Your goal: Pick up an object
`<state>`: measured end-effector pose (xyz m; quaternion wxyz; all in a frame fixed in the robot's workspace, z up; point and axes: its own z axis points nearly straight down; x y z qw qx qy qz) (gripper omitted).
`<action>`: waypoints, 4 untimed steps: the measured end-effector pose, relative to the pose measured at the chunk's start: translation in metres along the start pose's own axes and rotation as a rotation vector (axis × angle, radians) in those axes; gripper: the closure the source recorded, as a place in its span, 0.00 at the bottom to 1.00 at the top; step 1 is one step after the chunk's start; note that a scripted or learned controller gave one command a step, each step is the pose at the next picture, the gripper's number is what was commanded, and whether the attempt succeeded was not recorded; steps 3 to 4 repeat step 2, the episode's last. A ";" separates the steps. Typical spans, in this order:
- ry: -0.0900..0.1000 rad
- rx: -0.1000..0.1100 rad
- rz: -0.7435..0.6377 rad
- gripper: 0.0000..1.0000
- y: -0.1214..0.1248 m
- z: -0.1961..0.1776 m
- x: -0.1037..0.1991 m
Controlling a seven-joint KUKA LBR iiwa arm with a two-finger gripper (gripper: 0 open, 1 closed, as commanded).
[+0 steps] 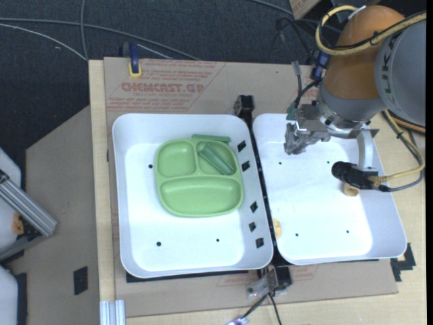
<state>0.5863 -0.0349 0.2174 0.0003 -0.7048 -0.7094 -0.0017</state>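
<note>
A light green divided plate (197,181) lies in the left bin (135,229). A darker green oblong piece (218,158) rests in the plate's upper right compartment, and a thin green strip (211,139) shows just behind the plate's far rim. My gripper (295,145) hangs over the far left part of the right bin (325,239), close to its floor and to the right of the plate. Nothing is visible between it and the bin floor.
A row of black clips (252,188) runs along the divider between the two bins. A small yellowish bit (276,229) sits at the right bin's left rim. Cardboard (162,83) underlies both bins, and cables trail across the dark floor behind.
</note>
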 end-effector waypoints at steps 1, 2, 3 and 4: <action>0.001 0.005 0.000 1.00 -0.003 0.007 0.055; -0.001 0.000 0.001 1.00 -0.001 -0.003 0.108; -0.001 0.000 0.001 1.00 -0.001 -0.003 0.108; -0.001 0.000 0.001 1.00 -0.001 -0.003 0.108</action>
